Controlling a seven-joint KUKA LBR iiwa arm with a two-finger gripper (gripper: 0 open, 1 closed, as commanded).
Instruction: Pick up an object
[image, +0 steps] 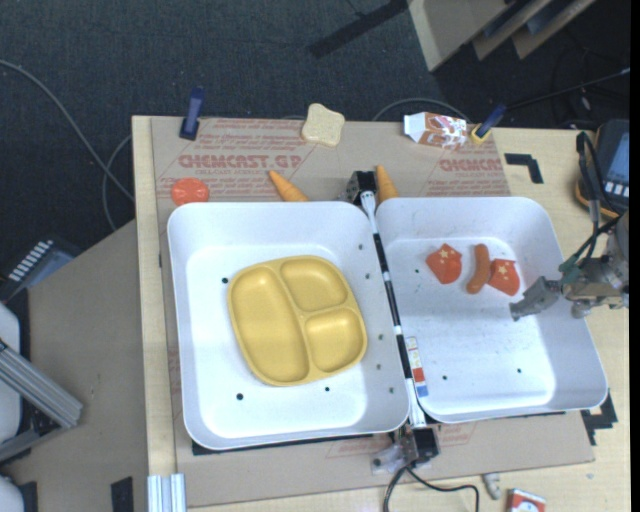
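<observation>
The gripper (530, 300) sits at 3 o'clock in the right bin (540, 385); its state cannot be told. 2 strawberries (445, 264) flank a sausage (479, 268) at 10 o'clock from it.

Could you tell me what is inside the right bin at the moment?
The right bin holds two red pieces with a sausage between them; the gripper reaches in from the right.
</observation>
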